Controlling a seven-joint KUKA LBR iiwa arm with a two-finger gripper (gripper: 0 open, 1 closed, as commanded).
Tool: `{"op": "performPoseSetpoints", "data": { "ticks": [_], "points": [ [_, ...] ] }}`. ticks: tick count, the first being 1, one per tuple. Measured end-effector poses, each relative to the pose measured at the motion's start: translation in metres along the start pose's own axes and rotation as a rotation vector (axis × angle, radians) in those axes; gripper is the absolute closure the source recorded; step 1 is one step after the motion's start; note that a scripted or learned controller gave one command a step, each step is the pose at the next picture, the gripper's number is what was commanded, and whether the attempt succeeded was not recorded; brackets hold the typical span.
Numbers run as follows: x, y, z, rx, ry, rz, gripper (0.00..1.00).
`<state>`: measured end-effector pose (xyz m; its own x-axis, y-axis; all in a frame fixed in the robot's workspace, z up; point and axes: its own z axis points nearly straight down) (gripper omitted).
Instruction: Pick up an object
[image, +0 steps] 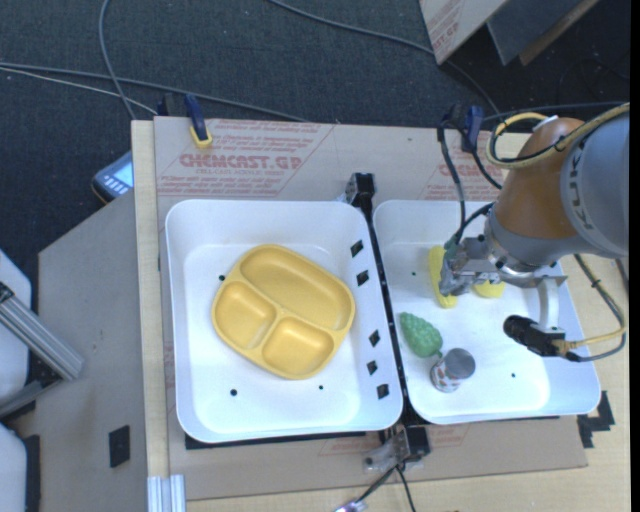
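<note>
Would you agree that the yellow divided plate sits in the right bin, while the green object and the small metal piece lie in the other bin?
Not quite: the camera view shows the yellow divided plate in the left bin. The green object and the small metal piece lie in the other, right bin.

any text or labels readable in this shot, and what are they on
"CHEMCAST GP": red print on the brown sheet behind the left bin, repeated in rows; the smaller lines under it are too blurred to read.
More red print on the same sheet behind the right bin, cut off by cables, unreadable.
Blue-lit screen of a small device left of the bench: too small to read.
</note>
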<state>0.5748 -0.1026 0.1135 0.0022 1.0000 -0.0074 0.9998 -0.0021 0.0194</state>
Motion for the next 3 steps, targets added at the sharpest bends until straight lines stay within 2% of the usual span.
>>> {"op": "performPoseSetpoints", "data": {
  "ticks": [1, 2, 3],
  "points": [
    [0.0, -0.003, -0.044, 0.015, 0.007, -0.003, 1.0],
    [0.008, -0.001, -0.106, 0.012, 0.007, -0.004, 1.0],
    [0.008, 0.0, -0.112, 0.017, 0.008, -0.003, 1.0]
  ]
}}
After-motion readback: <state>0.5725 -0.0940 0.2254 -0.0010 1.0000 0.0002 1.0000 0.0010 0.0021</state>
